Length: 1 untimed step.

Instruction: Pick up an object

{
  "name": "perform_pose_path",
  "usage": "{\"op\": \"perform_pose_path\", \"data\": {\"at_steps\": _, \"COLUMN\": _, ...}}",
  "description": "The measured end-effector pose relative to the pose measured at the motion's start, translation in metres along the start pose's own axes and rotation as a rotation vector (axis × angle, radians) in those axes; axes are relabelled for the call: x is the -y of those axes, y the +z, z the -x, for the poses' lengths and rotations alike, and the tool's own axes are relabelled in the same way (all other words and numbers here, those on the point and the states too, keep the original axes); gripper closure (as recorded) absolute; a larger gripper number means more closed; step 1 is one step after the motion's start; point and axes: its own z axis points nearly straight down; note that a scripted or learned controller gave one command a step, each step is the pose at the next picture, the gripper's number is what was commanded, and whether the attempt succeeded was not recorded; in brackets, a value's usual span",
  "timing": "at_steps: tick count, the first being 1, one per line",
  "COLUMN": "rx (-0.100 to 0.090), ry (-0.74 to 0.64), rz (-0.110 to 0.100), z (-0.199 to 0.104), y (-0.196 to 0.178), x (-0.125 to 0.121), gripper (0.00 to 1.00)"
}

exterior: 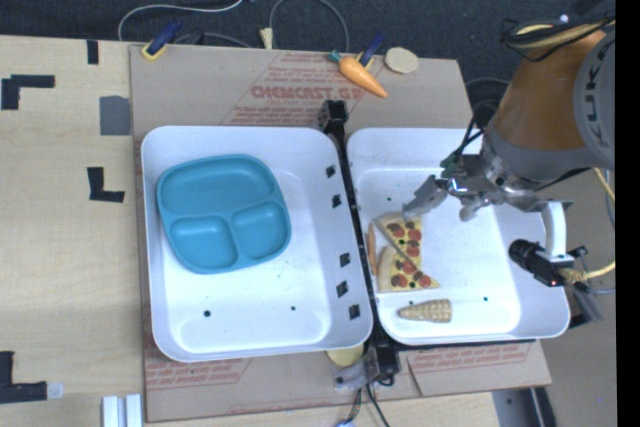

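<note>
The pizza slices lie flat in the right bin, toward its left wall and just beside the divider between the 2 bins. You see 2 wedges there, one overlapping or touching the other, crusts to the left and red toppings facing up. They look like toy food, so you should judge them light, stiff and thin, with a smooth face that gives fingers little to bite on. Because they lie flat, a grip from straight above has only the edges to work with; the thicker crust rim is your best place to take hold, with the fingers set across the narrow width of 1 wedge.

Just below them, the cone-shaped piece lies on its side near the bin's front wall, apart from the slices. It is rounder and stands higher off the floor, so you may find it the easier pick.

The gripper hovers just above and to the right of the upper slice. 1 finger slants down toward the slice's top edge, but you cannot tell from this angle whether the fingers are spread or closed, and nothing is visibly between them.

In the left bin, the blue divided plate sits well away. The toy carrot rests on the cardboard behind both bins.
</note>
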Motion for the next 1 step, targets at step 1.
{"op": "perform_pose_path", "data": {"at_steps": 1, "rx": 0.005, "ry": 0.001, "rz": 0.007, "z": 0.0119, "y": 0.1306, "x": -0.0195, "gripper": 0.0}}
